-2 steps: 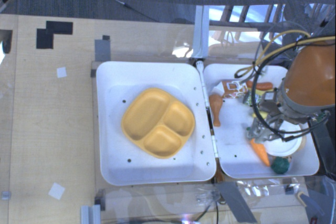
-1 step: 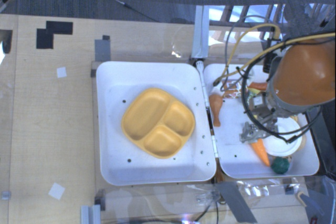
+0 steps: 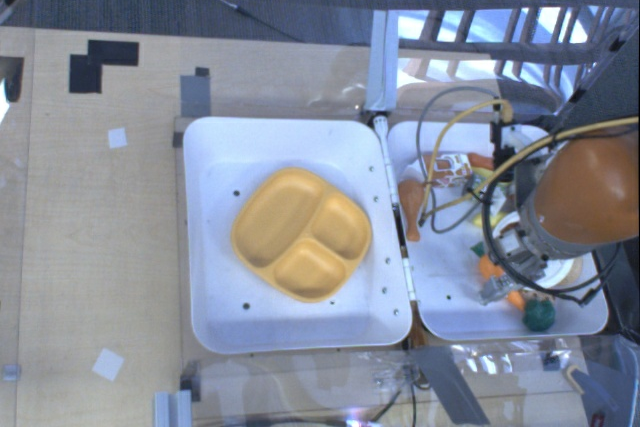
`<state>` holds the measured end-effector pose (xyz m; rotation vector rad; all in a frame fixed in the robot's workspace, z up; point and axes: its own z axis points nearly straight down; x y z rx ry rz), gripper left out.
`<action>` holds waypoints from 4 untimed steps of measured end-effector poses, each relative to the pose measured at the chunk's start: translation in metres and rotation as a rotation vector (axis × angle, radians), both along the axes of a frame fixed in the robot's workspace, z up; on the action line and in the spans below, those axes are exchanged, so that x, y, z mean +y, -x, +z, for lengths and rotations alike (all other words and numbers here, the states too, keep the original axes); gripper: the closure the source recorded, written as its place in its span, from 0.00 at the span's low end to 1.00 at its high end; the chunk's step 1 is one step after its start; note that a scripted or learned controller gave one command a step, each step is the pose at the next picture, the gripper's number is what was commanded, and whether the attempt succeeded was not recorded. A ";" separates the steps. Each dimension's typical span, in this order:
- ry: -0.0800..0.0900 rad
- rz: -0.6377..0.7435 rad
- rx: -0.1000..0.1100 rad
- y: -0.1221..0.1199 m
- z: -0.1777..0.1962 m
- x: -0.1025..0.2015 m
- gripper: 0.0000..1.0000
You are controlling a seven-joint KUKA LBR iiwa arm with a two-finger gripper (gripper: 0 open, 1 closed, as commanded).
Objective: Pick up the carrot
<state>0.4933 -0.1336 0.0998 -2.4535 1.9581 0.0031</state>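
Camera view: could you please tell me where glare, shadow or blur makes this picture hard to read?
Camera view: even overhead light, the yellow divided plate in the left bin sharp with only soft shadow; bright window reflections wash out the bench's top right and its clear front edge; in the right bin, the arm and cables shade and hide the small items, so the gripper reads unclearly.

Bright even light; window glare top right; slight softness.

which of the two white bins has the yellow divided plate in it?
The left bin. The yellow three-section plate sits in its middle. The right bin instead holds small cluttered items, with the arm over it.
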 end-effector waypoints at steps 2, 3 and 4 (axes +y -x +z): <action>0.002 0.586 -0.005 0.005 -0.006 0.037 1.00; 0.001 0.680 -0.008 -0.002 -0.010 0.027 1.00; 0.003 0.590 -0.013 -0.007 0.088 0.111 1.00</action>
